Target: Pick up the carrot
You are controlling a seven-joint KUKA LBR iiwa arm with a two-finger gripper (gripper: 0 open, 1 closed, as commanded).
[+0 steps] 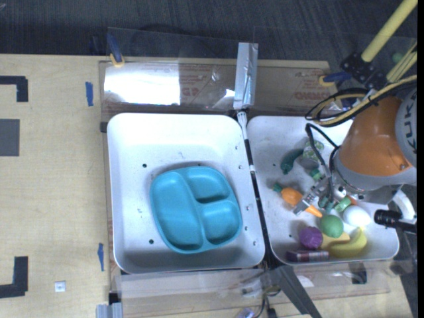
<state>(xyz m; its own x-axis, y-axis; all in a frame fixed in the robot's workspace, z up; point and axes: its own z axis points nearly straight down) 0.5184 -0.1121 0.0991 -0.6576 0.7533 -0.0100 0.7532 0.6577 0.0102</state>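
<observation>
The carrot (pixel 290 195) is small and orange with a green tip. It lies in the middle of the right bin (pixel 265 144), near its left side. My gripper (pixel 314 200) hangs low over the bin just right of the carrot, touching or nearly touching its right end. An orange bit (pixel 315 211) shows just below the gripper; I cannot tell whether it belongs to the carrot. The arm's orange band (pixel 374 144) covers the bin's right part.
A blue divided plate (pixel 197 207) lies in the left bin (pixel 132 138). Around the gripper lie a teal-green toy (pixel 291 158), a purple item (pixel 309 236), a green ball (pixel 332 226), a white egg (pixel 356 216), a yellow banana (pixel 351 244) and a dark red stick (pixel 305 256).
</observation>
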